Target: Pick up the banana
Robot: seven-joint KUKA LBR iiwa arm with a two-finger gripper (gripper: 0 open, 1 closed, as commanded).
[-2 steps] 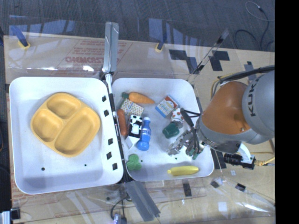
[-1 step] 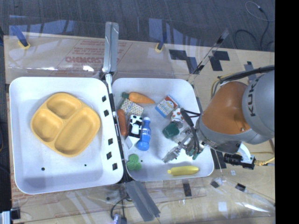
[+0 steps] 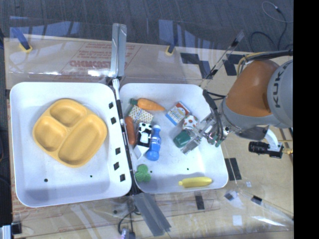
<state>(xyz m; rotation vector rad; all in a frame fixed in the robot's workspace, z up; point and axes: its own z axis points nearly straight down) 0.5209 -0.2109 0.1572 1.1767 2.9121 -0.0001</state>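
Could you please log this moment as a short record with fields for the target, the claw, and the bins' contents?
target: banana, lying flat near the front edge of the right bin
claw: claw over the right bin's right side, apart from the banana
near claw: green object
right bin, other items: carrot, blue bottle
left bin: yellow divided plate in left bin

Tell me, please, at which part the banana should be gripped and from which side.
Probably at its thick middle, from straight above. The banana lies flat near the right bin's front wall, so the fingers should close across its short width, with the gripper lowered vertically.
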